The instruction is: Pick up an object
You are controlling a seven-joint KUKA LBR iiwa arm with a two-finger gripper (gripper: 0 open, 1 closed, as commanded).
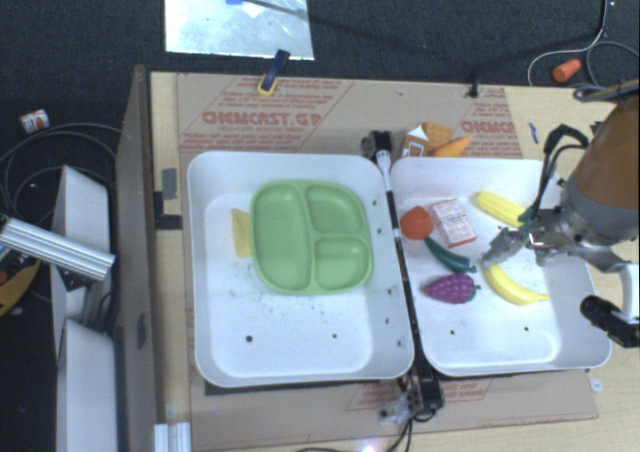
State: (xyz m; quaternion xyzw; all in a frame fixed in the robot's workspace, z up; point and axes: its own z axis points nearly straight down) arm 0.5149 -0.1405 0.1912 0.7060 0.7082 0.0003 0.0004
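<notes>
From above, the gripper (503, 246) hangs low in the right bin (480, 352), just beside a yellow banana (513, 286); I cannot tell how it is set. Purple grapes (450, 288) lie nearby. The left bin (290, 352) bears a green divided plate (310, 237).

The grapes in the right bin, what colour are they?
Purple; the grapes show clearly in the camera view.

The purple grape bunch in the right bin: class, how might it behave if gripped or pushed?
The grape bunch looks like a moulded plastic toy, so it is probably stiff and light. Its lumpy, glossy surface may slip from a grip. Lying flat on the right bin, it would likely slide rather than roll.
</notes>
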